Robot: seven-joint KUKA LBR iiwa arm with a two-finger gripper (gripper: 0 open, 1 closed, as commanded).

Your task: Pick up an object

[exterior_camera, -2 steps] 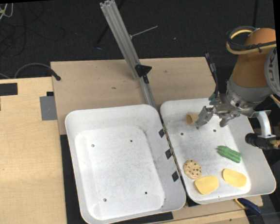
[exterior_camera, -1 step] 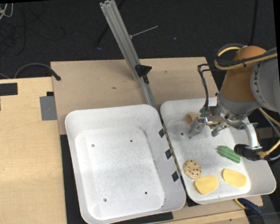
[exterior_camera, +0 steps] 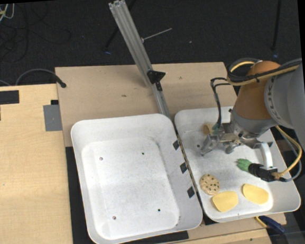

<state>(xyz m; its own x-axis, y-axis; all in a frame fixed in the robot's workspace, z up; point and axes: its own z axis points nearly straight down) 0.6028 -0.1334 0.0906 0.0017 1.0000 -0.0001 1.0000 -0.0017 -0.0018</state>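
Observation:
My gripper point(exterior_camera: 216, 140) hangs low over the upper middle of the right bin point(exterior_camera: 286, 200), under the grey arm with its orange band point(exterior_camera: 254, 99). A small tan piece point(exterior_camera: 207, 128) lies just beyond it, close to the metal tip. Nearer the front of this bin lie a round speckled cookie point(exterior_camera: 209, 183), two yellow chip-like pieces point(exterior_camera: 224, 201) point(exterior_camera: 255, 193) and a green object point(exterior_camera: 245, 164), partly under a black cable end. Nothing shows clearly between the gripper's parts.
The left white bin point(exterior_camera: 86, 151) sits beside the right one, with black clips along the shared edge. A slanted aluminium bar point(exterior_camera: 135, 46) rises behind the bins. Cables point(exterior_camera: 284, 168) loop at the right bin's right side.

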